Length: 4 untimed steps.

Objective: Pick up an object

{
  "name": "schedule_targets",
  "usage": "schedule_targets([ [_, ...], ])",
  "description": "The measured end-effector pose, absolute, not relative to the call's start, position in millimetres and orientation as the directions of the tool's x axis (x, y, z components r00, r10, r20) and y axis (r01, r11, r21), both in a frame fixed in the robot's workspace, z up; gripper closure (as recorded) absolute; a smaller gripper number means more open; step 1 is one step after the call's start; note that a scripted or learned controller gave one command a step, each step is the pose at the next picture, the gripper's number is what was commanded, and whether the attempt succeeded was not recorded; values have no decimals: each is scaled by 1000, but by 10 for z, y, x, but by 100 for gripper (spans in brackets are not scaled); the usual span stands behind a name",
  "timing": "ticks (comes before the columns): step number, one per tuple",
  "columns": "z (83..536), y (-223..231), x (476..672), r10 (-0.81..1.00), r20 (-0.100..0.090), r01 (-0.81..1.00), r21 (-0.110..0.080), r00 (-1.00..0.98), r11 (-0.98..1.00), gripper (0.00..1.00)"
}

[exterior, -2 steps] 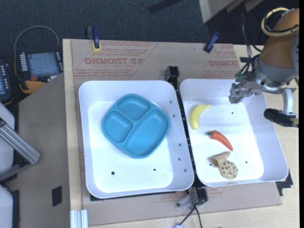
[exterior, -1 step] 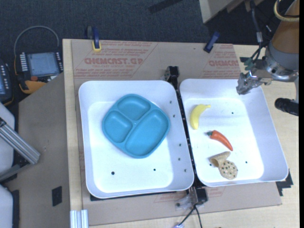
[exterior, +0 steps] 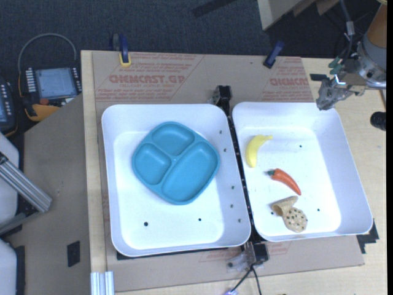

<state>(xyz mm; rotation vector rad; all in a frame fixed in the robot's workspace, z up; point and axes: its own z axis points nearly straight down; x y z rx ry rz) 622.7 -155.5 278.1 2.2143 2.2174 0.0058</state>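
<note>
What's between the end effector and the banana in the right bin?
Nothing visible. The end effector hangs by the right bin's far right corner; bare white floor lies between it and the banana. The pepper and cookie sit nearer the camera, off that line.

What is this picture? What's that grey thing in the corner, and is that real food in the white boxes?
This is a robot's workbench, photographed by one camera fixed above it, looking down at a slant. The grey thing at the upper right is the robot arm's two-finger gripper, its hand for grabbing; it sits above the far corner of the right bin, holding nothing. Two shallow white bins lie side by side. The left white bin holds a blue plastic plate with three sections. The right white bin holds a small yellow banana, an orange-red chilli pepper and a tan spotted cookie-like piece. They look like toys, though I can't be sure.
</note>
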Motion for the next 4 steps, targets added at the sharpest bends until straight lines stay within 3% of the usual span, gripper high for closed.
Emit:
schedule_targets([
  [1,2732,-986,5981,1000,3,1000,-3,-5,5,100],
  [4,2491,487,5354,1000,2,1000,-4,-5,5,100],
])
